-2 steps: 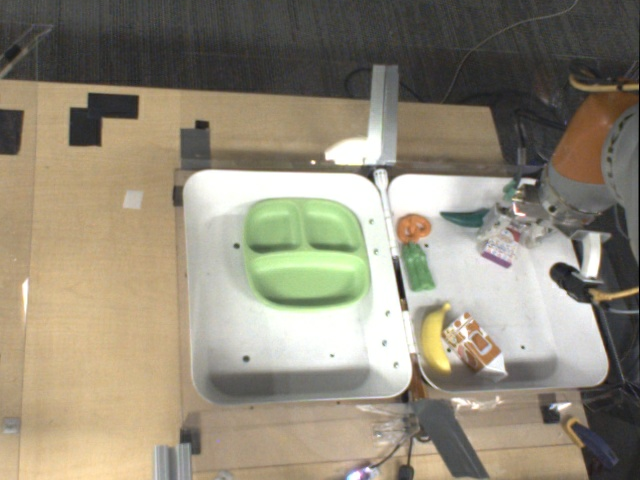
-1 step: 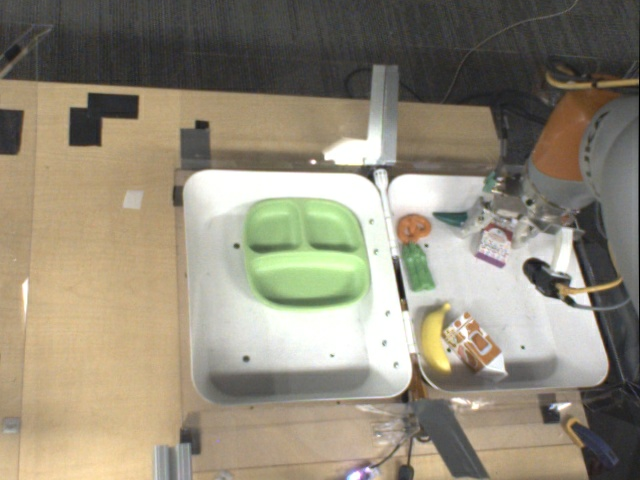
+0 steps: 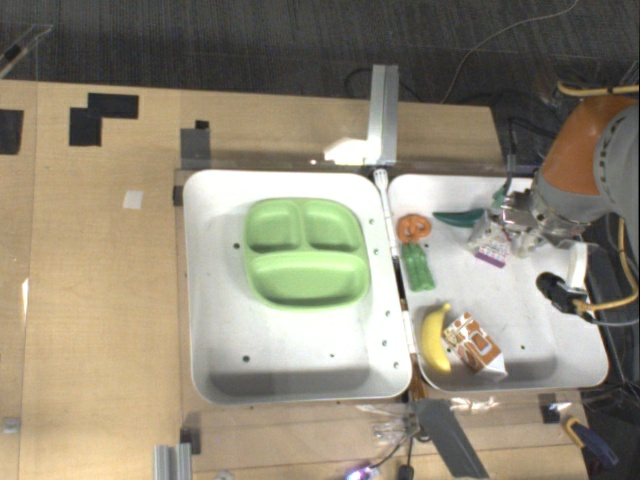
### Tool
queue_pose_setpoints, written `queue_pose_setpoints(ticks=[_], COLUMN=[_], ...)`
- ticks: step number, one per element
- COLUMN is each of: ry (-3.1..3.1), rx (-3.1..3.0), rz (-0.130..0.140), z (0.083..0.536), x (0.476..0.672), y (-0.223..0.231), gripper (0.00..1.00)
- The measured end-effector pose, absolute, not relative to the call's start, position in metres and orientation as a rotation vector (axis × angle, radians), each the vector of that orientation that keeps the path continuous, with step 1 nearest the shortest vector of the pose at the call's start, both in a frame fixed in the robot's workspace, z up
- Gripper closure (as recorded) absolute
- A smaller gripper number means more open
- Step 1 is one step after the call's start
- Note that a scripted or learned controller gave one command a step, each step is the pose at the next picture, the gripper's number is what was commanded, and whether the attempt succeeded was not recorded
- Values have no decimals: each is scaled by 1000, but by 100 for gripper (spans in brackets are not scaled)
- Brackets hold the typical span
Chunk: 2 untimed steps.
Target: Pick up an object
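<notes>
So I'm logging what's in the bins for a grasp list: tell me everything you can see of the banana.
The banana is yellow, curved and looks whole, possibly a plastic toy. It lies flat in the right bin, near that bin's front-left corner, its length running front to back beside the left wall. Its upper tip is darker. An orange-and-white patterned packet lies against its right side. The claw is well away from it.

light: even overhead glow is brightening both white bins | glare: a bright patch is shining on the metal post (image 3: 384,118) behind the bins | shadows: soft grey ones are lying along the left bin's (image 3: 215,268) near wall | focus: slightly soft throughout, floor staying dim
</notes>
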State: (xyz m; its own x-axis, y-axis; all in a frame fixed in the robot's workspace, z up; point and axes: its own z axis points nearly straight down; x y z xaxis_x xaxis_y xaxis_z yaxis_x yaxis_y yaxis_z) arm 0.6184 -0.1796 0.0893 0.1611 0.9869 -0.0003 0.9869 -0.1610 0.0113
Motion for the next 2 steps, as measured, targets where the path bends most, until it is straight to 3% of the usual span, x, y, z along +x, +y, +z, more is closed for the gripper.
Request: queue_pose_setpoints(ticks=[1,2], ry=[2031,2092], rx=[2381,2338], rz=[18,8], z=[102,192], x=[621,625], y=[-178,-103], gripper=[100,100])
